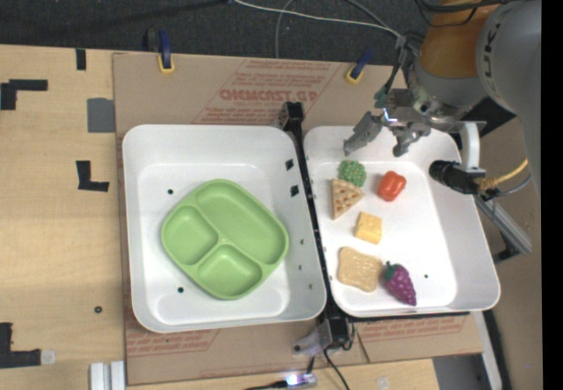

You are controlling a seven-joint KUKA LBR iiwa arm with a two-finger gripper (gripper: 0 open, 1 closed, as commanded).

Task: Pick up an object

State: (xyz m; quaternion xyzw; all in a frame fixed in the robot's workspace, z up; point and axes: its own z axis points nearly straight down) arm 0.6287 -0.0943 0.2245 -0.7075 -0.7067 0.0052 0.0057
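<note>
Grapes (398, 283) front, gripper (382, 142) spread above bin (466, 230)

Bench top (53, 230): pale wood-grain surface, filling the left and lower frame, marked with black tape pieces (86, 175) at left and one grey patch (100, 114) at upper left. Cardboard sheet (255, 89): brown, red printed lettering, lying on the bench at centre, held along its top edge by two blue-and-yellow clamps (163, 54). Floor (106, 1): dark grey carpet across the top of the frame, crossed by a thin pale cable (290, 10).
</note>
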